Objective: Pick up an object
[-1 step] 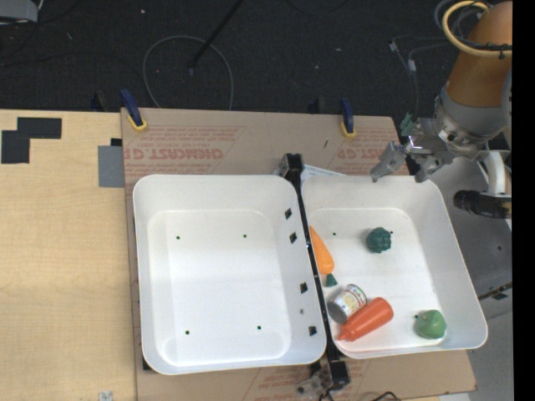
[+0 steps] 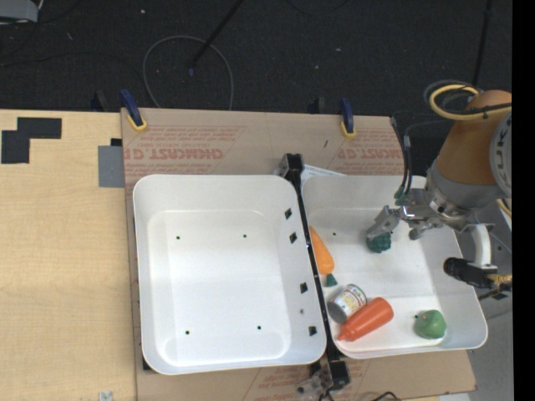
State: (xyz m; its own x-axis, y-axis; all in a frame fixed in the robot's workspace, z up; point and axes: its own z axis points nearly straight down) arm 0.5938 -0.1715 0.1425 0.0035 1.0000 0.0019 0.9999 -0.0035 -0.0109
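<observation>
Now the hand (image 2: 383, 230) sits just above a teal object (image 2: 380, 241)

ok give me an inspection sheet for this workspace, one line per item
surface: two white bins side by side on cardboard clamped to the bench; left bin, right bin
job's things: all in the right bin; small teal object, carrot by the divider, tin can touching a second carrot, green fruit
clutter: nothing seen
grippers: gripper right at the teal object; grasp cannot be judged
cables: yellow loop on the arm; dark cables on the floor behind the bench
surroundings: two clamps at the cardboard's back edge; wooden panel to the left
</observation>
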